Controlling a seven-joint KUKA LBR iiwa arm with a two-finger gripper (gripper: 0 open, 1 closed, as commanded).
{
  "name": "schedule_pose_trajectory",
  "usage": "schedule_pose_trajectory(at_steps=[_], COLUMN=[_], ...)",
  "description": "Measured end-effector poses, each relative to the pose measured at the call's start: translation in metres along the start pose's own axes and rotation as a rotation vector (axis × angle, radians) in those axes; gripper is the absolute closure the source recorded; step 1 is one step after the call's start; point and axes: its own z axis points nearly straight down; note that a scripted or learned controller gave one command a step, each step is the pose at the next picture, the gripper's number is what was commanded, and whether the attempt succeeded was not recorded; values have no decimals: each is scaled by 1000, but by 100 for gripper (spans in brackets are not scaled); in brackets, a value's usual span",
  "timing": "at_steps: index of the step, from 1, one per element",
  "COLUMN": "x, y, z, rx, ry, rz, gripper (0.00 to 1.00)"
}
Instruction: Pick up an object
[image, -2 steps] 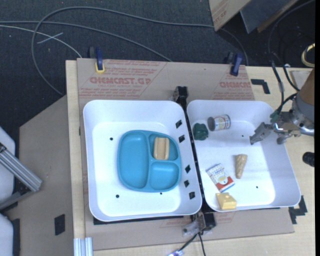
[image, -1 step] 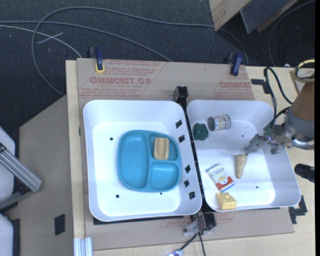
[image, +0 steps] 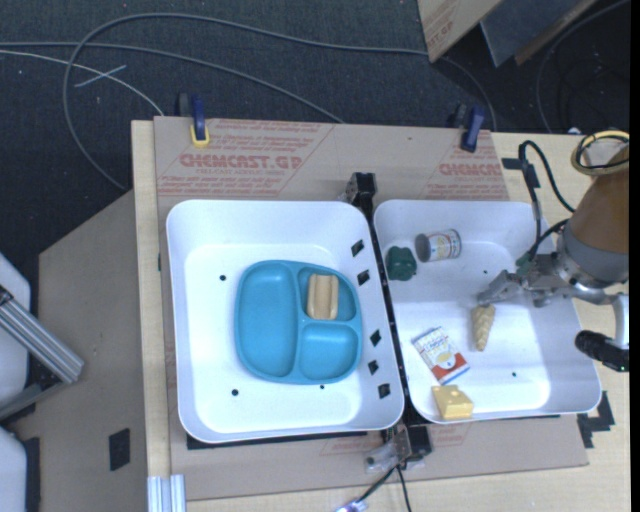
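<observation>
In the right bin (image: 560, 395), my gripper (image: 497, 291) reaches in from the right, low over the bin floor. Just below its tip lies a beige cone-shaped piece (image: 483, 326), pointing downward. Nothing is visibly held. A small jar (image: 438, 245) lies on its side at the bin's upper left, next to a dark green object (image: 401, 262). A white packet with red and blue print (image: 440, 353) and a yellow block (image: 453, 402) lie toward the front. The orange-banded arm (image: 603, 222) comes over the bin's right rim.
The left bin (image: 200, 380) holds a blue divided plate (image: 270, 320) with a tan bread-like piece (image: 322, 296) in its upper right compartment. A black clip-lined divider (image: 378, 300) separates the bins. Cables hang by the arm at the right.
</observation>
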Motion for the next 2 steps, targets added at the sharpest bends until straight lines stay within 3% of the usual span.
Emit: schedule_pose_trajectory(at_steps=[1, 2], x=[0, -6], y=[0, -3], z=[-9, -56], rx=[0, 15], ry=[0, 4], rz=[1, 2], gripper=[100, 100])
